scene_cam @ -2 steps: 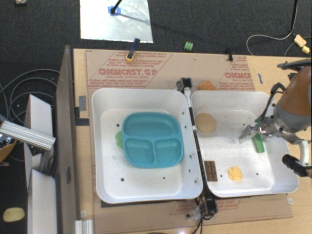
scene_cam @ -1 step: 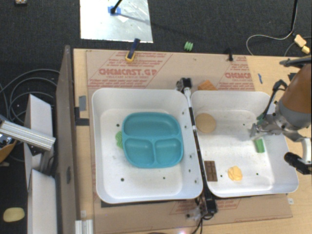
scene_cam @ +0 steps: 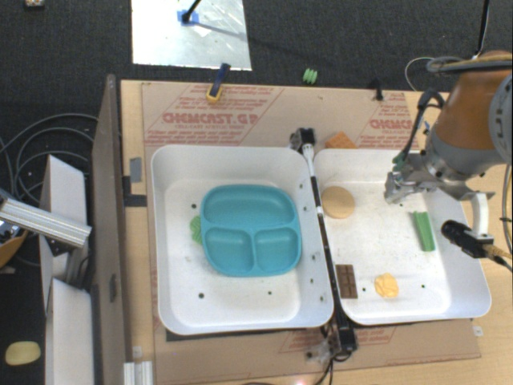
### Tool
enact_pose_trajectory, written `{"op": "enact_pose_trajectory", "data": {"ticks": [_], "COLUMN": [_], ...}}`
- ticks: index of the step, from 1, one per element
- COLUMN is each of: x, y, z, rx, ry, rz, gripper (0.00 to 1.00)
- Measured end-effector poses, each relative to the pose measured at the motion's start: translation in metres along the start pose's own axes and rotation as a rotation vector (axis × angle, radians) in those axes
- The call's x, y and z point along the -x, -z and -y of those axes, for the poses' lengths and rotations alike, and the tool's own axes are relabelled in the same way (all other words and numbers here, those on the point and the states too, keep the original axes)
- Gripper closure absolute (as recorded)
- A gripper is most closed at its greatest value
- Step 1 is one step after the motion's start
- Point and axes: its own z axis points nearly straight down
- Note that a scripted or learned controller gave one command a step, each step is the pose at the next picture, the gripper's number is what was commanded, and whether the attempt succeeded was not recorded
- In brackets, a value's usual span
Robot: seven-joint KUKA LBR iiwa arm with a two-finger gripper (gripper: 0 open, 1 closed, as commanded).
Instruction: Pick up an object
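from my remote station i look down on the table (scene_cam: 240, 107), its brown printed board carrying two shallow white bins side by side; the left bin (scene_cam: 172, 239) holds a teal divided plate (scene_cam: 250, 229), lying flat near its middle, with a small green item (scene_cam: 195, 229) peeking out from under the plate's left edge; the right bin (scene_cam: 457, 295) sits against it, the two rims touching along the centre seam; the arm (scene_cam: 473, 123), grey with its orange band, reaches in from the right above that bin's upper right part; the hand (scene_cam: 401, 184) hangs over the bin's upper area, and i cannot tell whether it is open or closed, nor see anything in it; in the right bin, a round tan disc (scene_cam: 337, 202) lies near the left wall, just left of the hand; a green stick (scene_cam: 423, 231) lies below the hand, apart from it; a brown chocolate-like bar (scene_cam: 345, 280) rests by the lower left wall; a small yellow piece (scene_cam: 386, 285) lies just right of the bar.
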Motion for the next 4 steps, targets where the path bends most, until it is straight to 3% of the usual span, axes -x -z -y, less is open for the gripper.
{"op": "enact_pose_trajectory", "data": {"ticks": [1, 2, 3, 4], "x": [0.058, 0.086, 0.091, 0.091], "y": [0.044, 0.019, 0.025, 0.024], "z": [-0.023, -0.065, -0.090, -0.089], "rx": [-0.001, -0.003, -0.003, -0.005], "ry": [-0.014, -0.010, -0.007, -0.008], "rz": [0.006, 0.006, 0.004, 0.004], "gripper": [1.00, 1.00, 1.00, 0.00]}}
